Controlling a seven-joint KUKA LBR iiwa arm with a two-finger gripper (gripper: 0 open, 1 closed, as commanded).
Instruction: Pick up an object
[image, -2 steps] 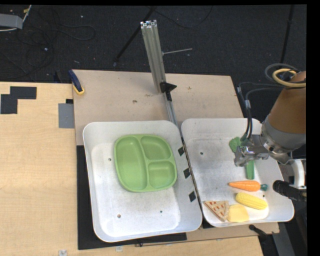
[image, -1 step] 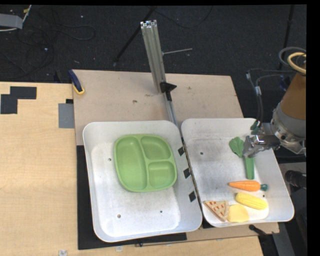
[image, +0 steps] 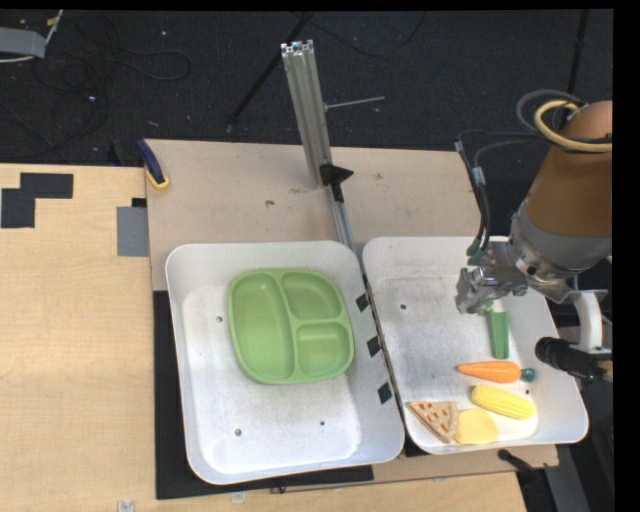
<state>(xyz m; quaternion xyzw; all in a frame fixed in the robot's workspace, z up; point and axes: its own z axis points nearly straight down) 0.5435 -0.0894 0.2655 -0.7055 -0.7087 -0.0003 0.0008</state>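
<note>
In the right bin (image: 420, 330) lie a green stick-shaped toy (image: 498, 335), an orange carrot (image: 490, 371), a yellow corn cob (image: 503, 402), a pale yellow piece (image: 477, 428) and a pizza-slice toy (image: 434, 418). My gripper (image: 480, 293) hangs over the right bin's far right part, just above the top end of the green stick. Nothing shows between its fingers.
A green divided plate (image: 291, 325) lies in the left bin (image: 200, 400). A metal post (image: 308, 110) rises behind the bins. The arm's orange band and grey body (image: 570, 200) fill the right side above the right bin.
</note>
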